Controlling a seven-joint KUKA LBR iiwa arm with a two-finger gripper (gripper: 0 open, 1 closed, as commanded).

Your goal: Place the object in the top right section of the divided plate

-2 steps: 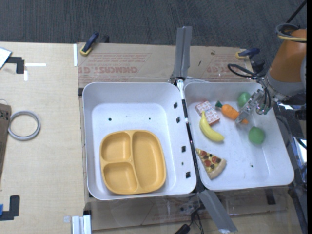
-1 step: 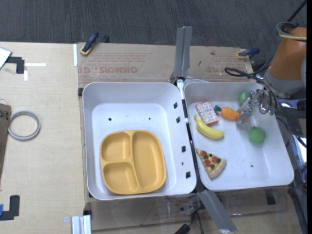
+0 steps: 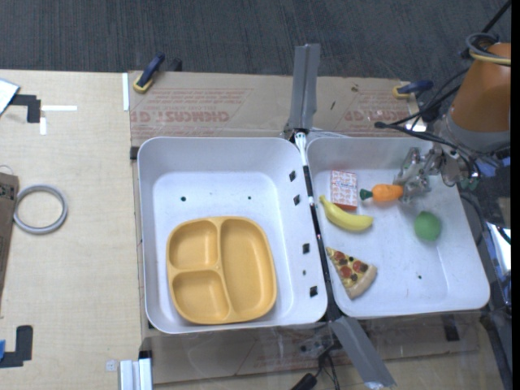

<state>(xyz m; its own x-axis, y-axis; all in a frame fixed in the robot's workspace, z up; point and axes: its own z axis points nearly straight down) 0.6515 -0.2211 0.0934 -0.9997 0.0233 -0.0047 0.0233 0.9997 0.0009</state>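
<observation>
I am reaching my gripper (image 3: 413, 179) into the right bin (image 3: 455, 295), its fingers pinching the leafy end of the carrot (image 3: 385, 192). The carrot is lying beside the banana (image 3: 347, 217), with the lime (image 3: 427, 227) nearby. The yellow divided plate (image 3: 221, 269) is sitting in the left bin (image 3: 203, 165).

In the left bin (image 3: 154, 218) lies a yellow divided plate (image 3: 221, 269), while in the right bin (image 3: 463, 291) the gripper (image 3: 413, 179) stands just beside a toy carrot (image 3: 383, 192), with a banana (image 3: 345, 217), a pizza slice (image 3: 353, 270), a green ball (image 3: 427, 226) and a small card (image 3: 343, 188) around.
</observation>
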